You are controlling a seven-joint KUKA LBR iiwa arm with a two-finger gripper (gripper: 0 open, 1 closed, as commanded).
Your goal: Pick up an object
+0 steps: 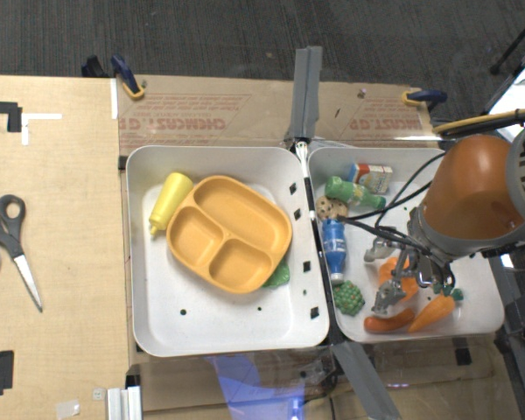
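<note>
My gripper (390,287) hangs low in the right bin (481,322), its metal fingers among orange toy pieces. An orange carrot (433,311) lies just right of the fingers and a red-orange piece (387,325) just below them. Another orange piece (392,269) sits between or behind the fingers; I cannot tell if it is gripped. A blue bottle (334,247), a green bumpy ball (349,297), a green bottle (353,192), a small cookie-like piece (327,208) and a small can (373,177) lie to the left and far side.
The left bin (157,322) holds an orange divided plate (229,233), a yellow bottle (170,199) and a green item (279,276) under the plate's edge. Scissors (16,243) lie on the wooden bench at left. The arm's orange band (477,186) looms over the right bin.
</note>
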